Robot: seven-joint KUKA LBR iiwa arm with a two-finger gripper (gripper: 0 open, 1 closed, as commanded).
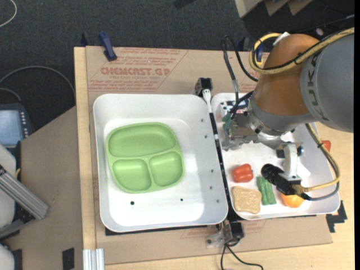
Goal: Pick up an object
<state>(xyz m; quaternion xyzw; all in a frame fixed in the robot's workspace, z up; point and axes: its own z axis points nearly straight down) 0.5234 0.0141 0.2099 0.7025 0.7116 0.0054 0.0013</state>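
Centrally, two shallow white bins of smooth plastic with rounded corners are set side by side. The left bin is occupied by a matte green plate, rounded in outline and divided into three compartments.

In the right bin, four small items are grouped near the front edge: a glossy red piece, a tan slice of bread with a speckled surface, an elongated green piece and an orange piece, partly covered.

The gripper is positioned over the right bin, close to its left wall and behind the red piece. It is shadowed by the grey and orange arm; whether it is open or closed cannot be told, and nothing is seen held.

The bins are carried on a brown printed board, with a blue clip at its far edge. Dark carpet is seen beyond.
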